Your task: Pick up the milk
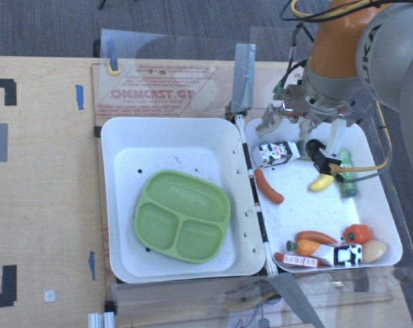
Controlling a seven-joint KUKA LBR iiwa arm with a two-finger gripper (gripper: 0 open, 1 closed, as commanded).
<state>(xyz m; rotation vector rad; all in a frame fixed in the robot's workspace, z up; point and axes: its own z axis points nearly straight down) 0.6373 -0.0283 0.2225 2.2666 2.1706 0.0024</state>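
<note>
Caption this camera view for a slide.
KUKA arm's end effector poised over the right bin above a cow-patterned milk carton; green divided plate in the left bin.

Light plywood counter (42,203), pale wood grain. Two shallow white plastic bins side by side on it: left bin (117,142), right bin (384,203), rims touching at centre. Black tape squares (8,92) and short blue tape strips (79,97) on bare wood at left. Reddish printed board (158,94) lies behind left bin.
</note>
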